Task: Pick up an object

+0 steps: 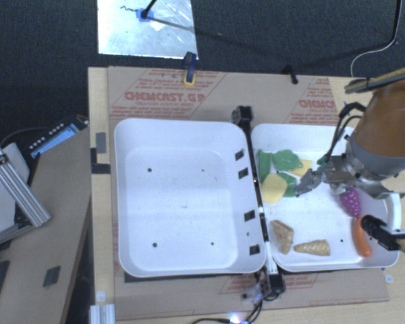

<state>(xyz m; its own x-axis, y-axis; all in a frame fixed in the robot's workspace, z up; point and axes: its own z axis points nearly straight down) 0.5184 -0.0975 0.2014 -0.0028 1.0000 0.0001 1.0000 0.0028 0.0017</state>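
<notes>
Arm: grey with an orange band, reaching in from the right over the right bin (304, 135).
Gripper (306, 183): low over the middle of the right bin, pointing left toward the cluster of items at the bin's far-left part.
Fingers: dark and small in this view; I cannot tell how far apart they stand, and nothing can be seen held between them.
Nearest candidates: a yellow piece (274, 188) just left of the gripper tip, with green leafy pieces (281, 160) touching it on the far side.
Other items: purple grapes (351, 201) beside the wrist on the right; an orange carrot (361, 237) at the near-right; a tan wedge (313, 248) and a brown lump (282, 235) along the near side.
Left bin (131, 140): bare white floor.
Counter (162, 93): brown board under both bins.
Step in hand: judged to be the approach, with no pick made yet.
Next move: judged to call for settling the tip squarely over the yellow piece, descending, then closing and lifting.
Risk: the green pieces lie against the yellow one and may be nudged or caught with it.
</notes>
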